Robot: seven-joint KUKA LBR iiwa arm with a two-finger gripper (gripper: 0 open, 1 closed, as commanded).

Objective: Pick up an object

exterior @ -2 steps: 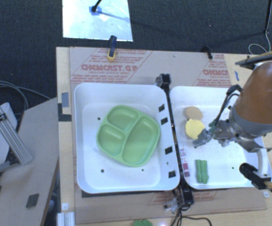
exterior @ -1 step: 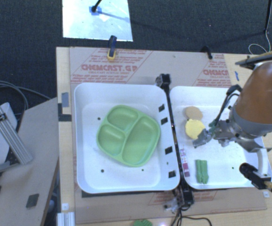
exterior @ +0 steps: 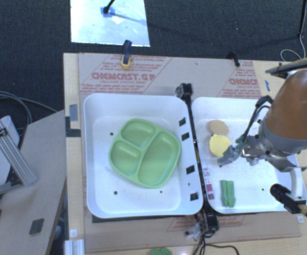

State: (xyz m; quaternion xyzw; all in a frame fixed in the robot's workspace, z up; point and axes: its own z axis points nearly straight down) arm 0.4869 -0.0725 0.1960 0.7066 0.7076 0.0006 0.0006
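Observation:
In the right bin lie a yellow round object, a tan round object just behind it, and a green ridged block near the front edge. My gripper hangs low over the bin, right beside the yellow object's front right side. Whether it touches the yellow object I cannot tell. The grey arm with its orange band reaches in from the right and hides the bin's right part.
The left bin holds a green divided plate. A black divider with clips runs between the two bins. Cables hang along the arm at the right.

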